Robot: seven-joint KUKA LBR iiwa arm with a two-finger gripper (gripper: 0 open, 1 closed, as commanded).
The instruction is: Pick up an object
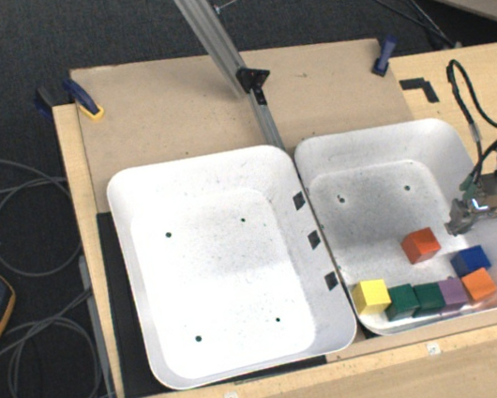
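Several small blocks lie in the right bin (pixel 365 158). A red-orange block (pixel 419 245) sits alone near the bin's middle right. Along the front wall run a yellow block (pixel 371 294), two green blocks (pixel 401 300), a purple block (pixel 452 292) and an orange block (pixel 479 283), with a blue block (pixel 470 260) just behind the orange one. My gripper (pixel 461 218) reaches in over the bin's right rim, low and just right of the red-orange block, above the blue one. Nothing shows in its grasp.
The left bin (pixel 135 204) lies beside the right one, with black clips on the shared wall. A slanted metal pole (pixel 222 45) rises behind the bins. Blue clamps hold the board's back corners. Cables hang near the arm at the right.
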